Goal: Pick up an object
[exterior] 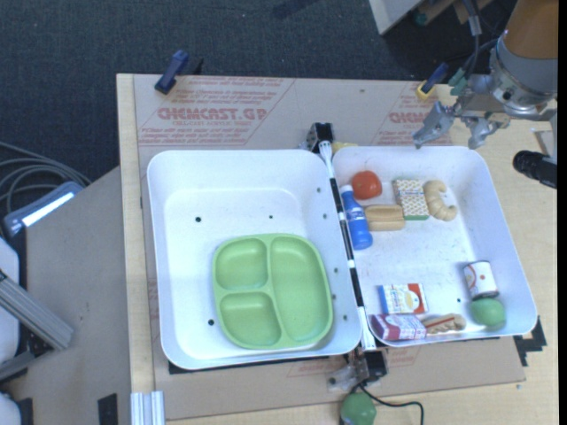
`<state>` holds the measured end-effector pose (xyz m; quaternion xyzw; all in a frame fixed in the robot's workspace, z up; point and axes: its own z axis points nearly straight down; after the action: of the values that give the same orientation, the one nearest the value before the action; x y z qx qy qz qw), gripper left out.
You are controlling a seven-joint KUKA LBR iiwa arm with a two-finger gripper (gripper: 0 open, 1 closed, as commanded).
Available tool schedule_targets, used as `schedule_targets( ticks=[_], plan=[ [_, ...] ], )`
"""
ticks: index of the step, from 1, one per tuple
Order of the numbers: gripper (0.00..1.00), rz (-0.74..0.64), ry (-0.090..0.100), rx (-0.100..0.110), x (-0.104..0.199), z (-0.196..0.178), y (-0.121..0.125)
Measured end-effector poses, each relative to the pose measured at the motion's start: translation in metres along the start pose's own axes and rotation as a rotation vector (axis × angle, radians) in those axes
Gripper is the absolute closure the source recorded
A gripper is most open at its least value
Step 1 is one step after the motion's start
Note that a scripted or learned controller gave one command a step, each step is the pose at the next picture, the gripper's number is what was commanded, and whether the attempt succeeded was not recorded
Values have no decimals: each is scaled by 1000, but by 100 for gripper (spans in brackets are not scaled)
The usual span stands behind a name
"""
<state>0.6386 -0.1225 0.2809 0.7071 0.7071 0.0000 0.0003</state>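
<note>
two white bins: left bin (177, 237) holds a pale green divided tray (271, 290); right bin (505, 228) holds a red tomato-like ball (366, 185), a blue tube with white cap (355, 219), a tan bread-coloured roll (384, 217), a beige croissant shape (438, 199), a green-and-cream checked packet (409, 198), a white can with red label (479, 279), a green ball (487, 312), a red, white and blue carton (403, 298); bench board (221, 104) light brown with red printed lettering, upper centre; blue clamp (171, 72) at upper left; arm (534, 25) orange over grey, upper right; floor (89, 25) dark blue-grey carpet.
</note>
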Motion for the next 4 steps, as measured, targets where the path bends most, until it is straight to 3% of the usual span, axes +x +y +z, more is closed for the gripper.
schedule_targets(
  ticks=[1,2,3,4],
  plan=[
    [0,1,0,3,-65,149,-20],
    [0,-1,2,3,20,168,-51],
    [0,0,1,-1,29,177,27],
    [0,-1,-2,-5,30,191,30]
  ],
)
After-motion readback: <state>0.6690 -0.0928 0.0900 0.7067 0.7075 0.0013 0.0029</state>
